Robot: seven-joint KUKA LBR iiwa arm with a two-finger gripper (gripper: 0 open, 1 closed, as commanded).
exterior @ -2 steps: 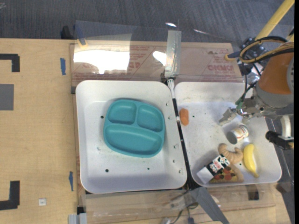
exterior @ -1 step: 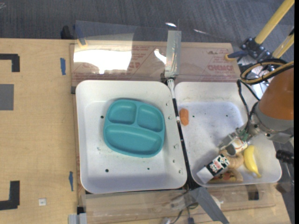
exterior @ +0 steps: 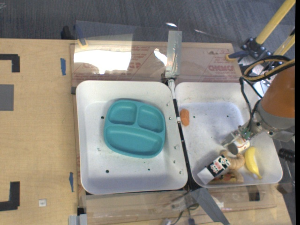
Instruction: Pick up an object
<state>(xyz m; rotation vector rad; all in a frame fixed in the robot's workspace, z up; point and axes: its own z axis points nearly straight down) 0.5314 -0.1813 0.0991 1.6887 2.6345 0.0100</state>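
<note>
In the left bin lies a teal three-compartment plate. In the right bin, an orange piece lies by the left wall. Near the right corner sit a black-and-white carton with unreadable print and a banana. The tool hovers just above them; whether clenched or released, I cannot tell.

bench | two white bins: left bin | right bin (side by side)
</note>
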